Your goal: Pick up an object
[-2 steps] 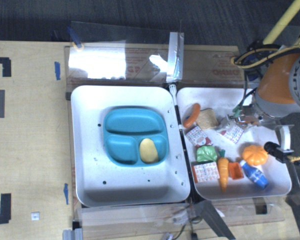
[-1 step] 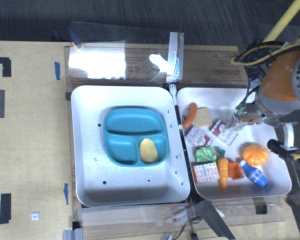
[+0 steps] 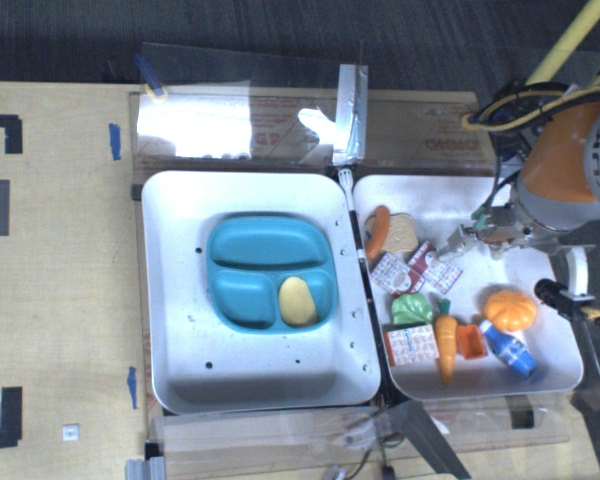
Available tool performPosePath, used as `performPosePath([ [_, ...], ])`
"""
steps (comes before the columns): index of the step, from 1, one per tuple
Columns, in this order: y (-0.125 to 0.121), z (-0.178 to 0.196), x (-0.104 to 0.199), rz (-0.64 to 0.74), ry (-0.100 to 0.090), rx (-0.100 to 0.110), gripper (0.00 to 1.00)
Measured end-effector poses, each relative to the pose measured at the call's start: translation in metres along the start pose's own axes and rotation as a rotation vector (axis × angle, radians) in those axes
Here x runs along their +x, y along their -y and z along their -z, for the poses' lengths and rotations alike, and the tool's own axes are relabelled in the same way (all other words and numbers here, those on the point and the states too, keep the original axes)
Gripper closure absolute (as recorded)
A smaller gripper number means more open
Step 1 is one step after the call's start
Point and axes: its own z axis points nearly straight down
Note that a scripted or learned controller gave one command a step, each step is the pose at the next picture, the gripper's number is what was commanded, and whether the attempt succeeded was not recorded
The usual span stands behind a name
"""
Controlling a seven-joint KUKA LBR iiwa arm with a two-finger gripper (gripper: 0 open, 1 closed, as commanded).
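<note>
The right bin (image 3: 565,373) holds a heap of toy foods. At its back left a red-orange sausage (image 3: 378,230) lies beside a tan round piece (image 3: 404,234). Red-and-white packets (image 3: 392,270) lie in the middle, above a green vegetable (image 3: 412,308). Near the front are a carrot (image 3: 446,346), a red-and-white box (image 3: 412,346), an orange block (image 3: 470,341), an orange fruit (image 3: 510,309) and a blue bottle (image 3: 510,354). My gripper (image 3: 477,234) hangs over the back right of this bin, just right of a packet (image 3: 437,268). Nothing shows in its grasp.
The left bin (image 3: 170,298) bears a blue compartment tray (image 3: 265,246) with a yellow oval object (image 3: 297,300) in its lower right compartment. A clear sheet and a metal bracket (image 3: 350,113) stand behind the bins. Cables and the arm's orange band (image 3: 570,153) crowd the right side.
</note>
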Motion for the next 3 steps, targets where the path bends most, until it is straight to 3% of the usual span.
performPosePath([
  [1, -0.002, -0.012, 0.063, -0.019, -0.006, 0.008, 0.00],
  [2, 0.109, -0.014, 0.079, 0.068, -0.014, 0.020, 0.00],
  [3, 0.106, -0.004, 0.078, 0.066, -0.011, 0.012, 1.00],
])
